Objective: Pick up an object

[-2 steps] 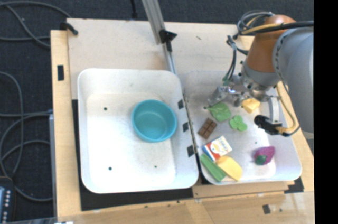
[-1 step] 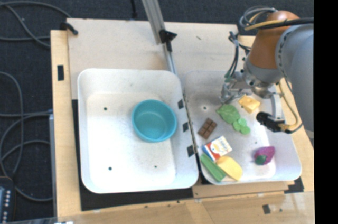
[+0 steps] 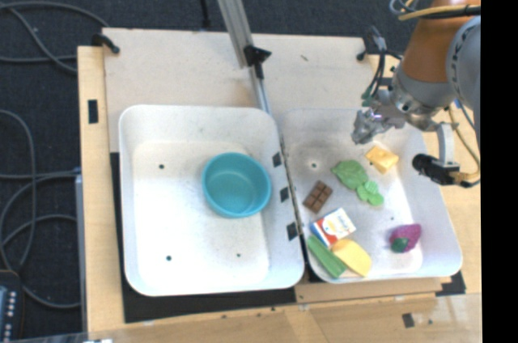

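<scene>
gripper [image 3: 366, 128] over right white bin [image 3: 441, 240] | grip state: cannot tell | small yellow block [image 3: 382, 158] just below-right of it, apart | green leafy toy [image 3: 358, 180] below it

we see our arm [image 3: 441, 34] reaching in from the right edge of the camera view, grey with its orange band sitting above the wrist near the top right corner. the wrist bends downward and to the left, carrying our gripper [image 3: 366, 125] low over the far edge of the right bin [image 3: 441, 232], toward that bin's back right corner. cables loop beside the wrist.
</scene>
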Available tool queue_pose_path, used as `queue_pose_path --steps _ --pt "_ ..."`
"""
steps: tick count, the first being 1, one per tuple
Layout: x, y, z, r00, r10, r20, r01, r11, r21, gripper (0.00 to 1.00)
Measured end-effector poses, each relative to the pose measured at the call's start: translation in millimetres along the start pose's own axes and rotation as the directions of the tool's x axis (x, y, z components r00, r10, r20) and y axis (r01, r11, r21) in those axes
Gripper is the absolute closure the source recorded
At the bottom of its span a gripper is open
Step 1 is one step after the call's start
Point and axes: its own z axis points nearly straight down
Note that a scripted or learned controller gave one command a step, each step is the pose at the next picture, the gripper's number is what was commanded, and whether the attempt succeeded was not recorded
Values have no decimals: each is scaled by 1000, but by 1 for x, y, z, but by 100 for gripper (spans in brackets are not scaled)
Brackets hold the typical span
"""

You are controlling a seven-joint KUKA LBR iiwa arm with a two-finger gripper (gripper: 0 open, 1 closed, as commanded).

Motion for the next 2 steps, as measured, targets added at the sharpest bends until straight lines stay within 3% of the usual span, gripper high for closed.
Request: queue_pose_path --steps 1,2 --pt "-1 2 -55 1000 -4 0 4 1000 0 100" --pt "49 -15 -68 1000 -8 -3 8 1000 6 100"
